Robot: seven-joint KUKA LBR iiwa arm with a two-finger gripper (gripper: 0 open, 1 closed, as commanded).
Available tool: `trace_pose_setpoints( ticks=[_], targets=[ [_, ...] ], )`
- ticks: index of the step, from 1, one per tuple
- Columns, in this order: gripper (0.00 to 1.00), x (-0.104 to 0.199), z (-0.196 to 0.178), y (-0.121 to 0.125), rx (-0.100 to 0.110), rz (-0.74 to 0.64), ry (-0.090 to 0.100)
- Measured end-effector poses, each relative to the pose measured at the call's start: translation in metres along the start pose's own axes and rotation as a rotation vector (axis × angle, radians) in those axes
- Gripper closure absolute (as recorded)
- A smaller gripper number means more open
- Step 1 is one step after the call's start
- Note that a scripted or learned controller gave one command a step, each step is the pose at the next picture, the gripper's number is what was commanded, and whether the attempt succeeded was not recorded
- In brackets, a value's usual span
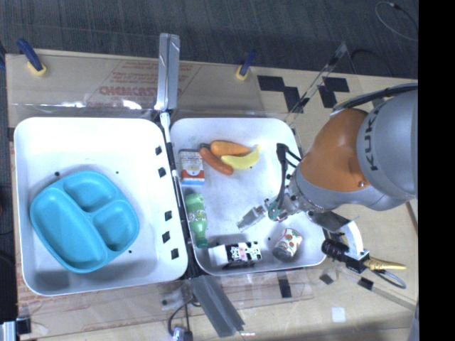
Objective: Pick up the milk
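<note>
Milk (243, 253) carton wears black-and-white cow patches.

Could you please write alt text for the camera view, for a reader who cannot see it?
The grey arm's pincer hangs over the right bin, above a cow-patterned milk carton at the near wall. That bin also holds a green bottle, carrot, banana and can; the left bin holds a blue divided plate.
</note>
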State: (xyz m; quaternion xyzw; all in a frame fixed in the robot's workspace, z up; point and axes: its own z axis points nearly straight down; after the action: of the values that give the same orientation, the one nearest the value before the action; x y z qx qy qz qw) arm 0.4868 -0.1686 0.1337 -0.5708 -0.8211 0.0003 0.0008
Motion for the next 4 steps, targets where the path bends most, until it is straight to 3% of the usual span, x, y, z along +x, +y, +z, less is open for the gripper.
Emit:
trace_pose_setpoints(
  ticks=[1, 2, 3, 4],
  targets=[
    [0.0, 0.041, 0.036, 0.064, -0.003, 0.253, -0.008],
    [0.0, 0.024, 0.013, 0.047, 0.001, 0.308, -0.001],
    [0.0, 0.067, -0.005, 0.013, 0.003, 0.371, 0.001],
    [0.0, 0.005, 0.042, -0.01, 0.001, -0.118, 0.001]
  ],
)
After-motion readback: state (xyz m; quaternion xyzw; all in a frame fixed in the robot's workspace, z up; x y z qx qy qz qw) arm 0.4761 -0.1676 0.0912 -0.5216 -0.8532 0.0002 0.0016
